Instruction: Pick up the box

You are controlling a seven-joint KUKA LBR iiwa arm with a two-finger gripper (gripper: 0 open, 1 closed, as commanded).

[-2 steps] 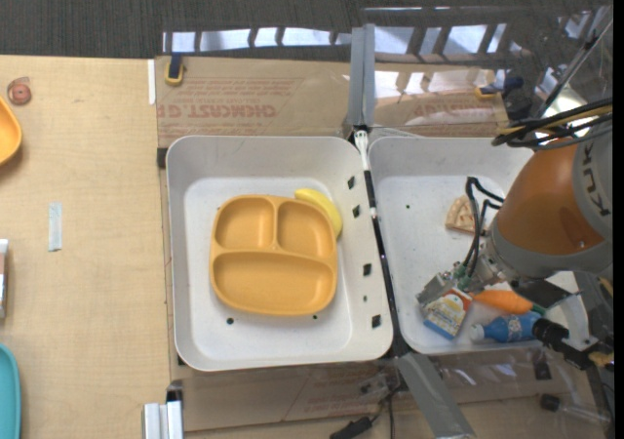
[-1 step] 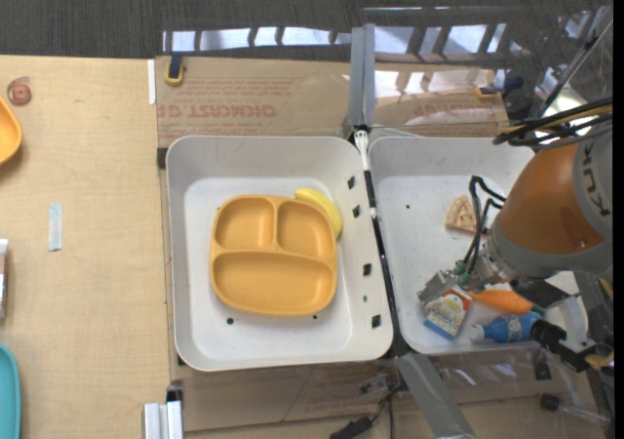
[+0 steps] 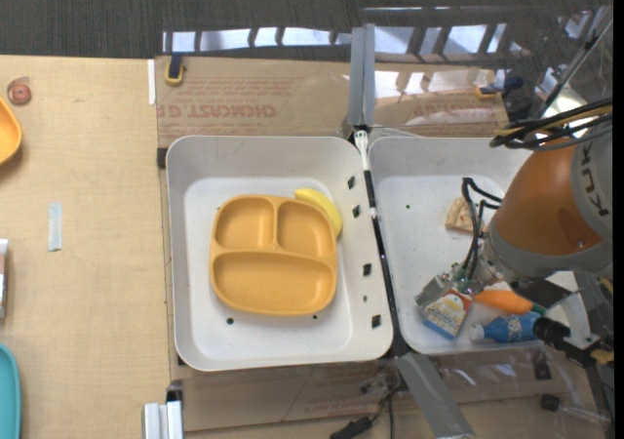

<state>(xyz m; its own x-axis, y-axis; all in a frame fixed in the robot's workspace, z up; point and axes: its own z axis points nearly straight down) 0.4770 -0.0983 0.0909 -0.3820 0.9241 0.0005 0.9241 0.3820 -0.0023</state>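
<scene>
Not yet lifted: box (image 3: 446, 311) lying flat near the front of the right bin (image 3: 414, 183), small, carton-like, printed in blue and yellow. Claw (image 3: 466, 278) down just beside its far edge (whether apart or closed, cannot tell). Beside it, an orange carrot-shaped toy (image 3: 507, 300) and blue tube (image 3: 507, 330). Left bin (image 3: 185, 232) holding a smooth, glossy divided plate (image 3: 275, 256).

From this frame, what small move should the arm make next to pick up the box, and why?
Probably a short descent straight onto the box. The gripper sits right at the box's upper edge in the right bin, but nothing shows the box between its fingers. An orange carrot and a blue bottle lie close beside it, so a careful approach seems wise.
</scene>
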